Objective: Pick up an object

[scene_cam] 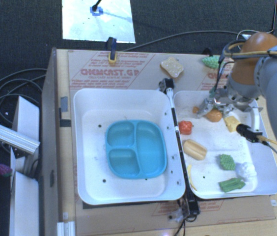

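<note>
While your gripper (212, 107) sits low in the right bin (271, 181), right over the orange piece (214, 115) near the back wall, you're at the grasp step. I honestly can't tell if anything's caught. Next you'd want a straight lift, clear of the yellow piece (231, 123) and red piece (185, 127).

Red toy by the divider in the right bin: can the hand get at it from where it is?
Probably yes. The red toy lies alone on the bin floor, with open space around it. The hand hovers nearby over an orange piece, nothing between them.
</note>
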Controlling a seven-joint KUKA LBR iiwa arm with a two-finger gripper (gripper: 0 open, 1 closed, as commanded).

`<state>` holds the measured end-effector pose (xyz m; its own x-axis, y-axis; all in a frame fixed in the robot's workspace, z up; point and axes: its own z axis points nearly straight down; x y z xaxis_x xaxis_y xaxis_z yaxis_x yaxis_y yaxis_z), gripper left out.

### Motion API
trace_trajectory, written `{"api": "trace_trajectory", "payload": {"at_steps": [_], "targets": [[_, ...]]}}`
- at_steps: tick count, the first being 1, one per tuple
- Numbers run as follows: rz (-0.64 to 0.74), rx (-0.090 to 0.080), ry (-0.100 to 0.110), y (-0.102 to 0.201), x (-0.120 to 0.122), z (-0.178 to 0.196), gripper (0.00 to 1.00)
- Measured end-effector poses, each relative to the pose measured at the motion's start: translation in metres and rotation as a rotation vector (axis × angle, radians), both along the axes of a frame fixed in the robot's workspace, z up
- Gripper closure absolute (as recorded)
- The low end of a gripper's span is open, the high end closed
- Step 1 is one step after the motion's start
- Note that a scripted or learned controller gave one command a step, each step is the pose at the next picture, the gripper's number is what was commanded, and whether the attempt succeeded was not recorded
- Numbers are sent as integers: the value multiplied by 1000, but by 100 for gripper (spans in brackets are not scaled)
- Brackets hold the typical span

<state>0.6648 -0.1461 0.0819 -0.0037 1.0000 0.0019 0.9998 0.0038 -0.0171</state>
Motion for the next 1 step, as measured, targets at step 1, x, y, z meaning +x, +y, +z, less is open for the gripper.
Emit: {"api": "trace_trajectory", "payload": {"at_steps": [1], "targets": [[2,0,8,-1,-1,10,100]]}}
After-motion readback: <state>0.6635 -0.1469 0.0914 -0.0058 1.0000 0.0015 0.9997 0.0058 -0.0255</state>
